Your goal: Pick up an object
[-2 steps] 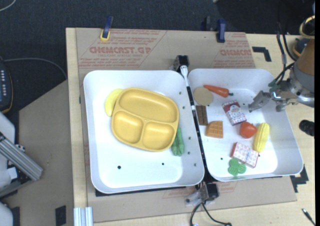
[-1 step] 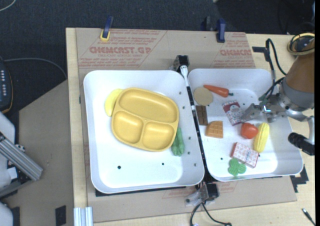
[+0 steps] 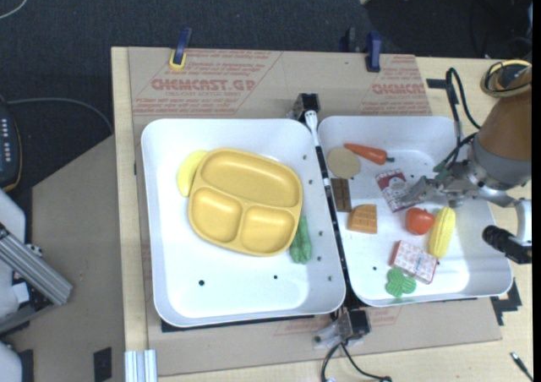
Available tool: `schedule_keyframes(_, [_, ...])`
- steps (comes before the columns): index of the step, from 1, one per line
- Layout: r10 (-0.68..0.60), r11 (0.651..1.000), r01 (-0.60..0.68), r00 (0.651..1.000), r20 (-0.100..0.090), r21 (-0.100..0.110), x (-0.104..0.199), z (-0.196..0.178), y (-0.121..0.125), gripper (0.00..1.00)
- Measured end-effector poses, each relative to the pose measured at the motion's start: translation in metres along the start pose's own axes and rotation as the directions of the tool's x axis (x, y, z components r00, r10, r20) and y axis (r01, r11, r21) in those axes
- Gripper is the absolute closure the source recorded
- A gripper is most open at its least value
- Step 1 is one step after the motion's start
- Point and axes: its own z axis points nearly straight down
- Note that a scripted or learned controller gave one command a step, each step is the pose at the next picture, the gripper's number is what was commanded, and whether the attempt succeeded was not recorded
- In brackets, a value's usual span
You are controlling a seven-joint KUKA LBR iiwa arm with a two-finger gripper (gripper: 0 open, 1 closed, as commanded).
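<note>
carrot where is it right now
In the camera view the carrot lies near the far edge of the right bin, just right of a tan round disc.

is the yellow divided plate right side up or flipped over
Right side up. The yellow divided plate in the left bin shows its three hollow compartments facing the camera, with raised ridges between them.

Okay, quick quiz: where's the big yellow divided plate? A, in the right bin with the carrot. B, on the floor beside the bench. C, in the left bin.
C: the yellow divided plate lies inside the left bin, while the carrot lies in the right bin.
</note>
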Motion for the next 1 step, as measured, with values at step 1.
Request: schedule_keyframes(1, [-0.001,1.0,0.001,1.0,0.001,-0.01,0.0007,-0.0132,0.0029,1.0])
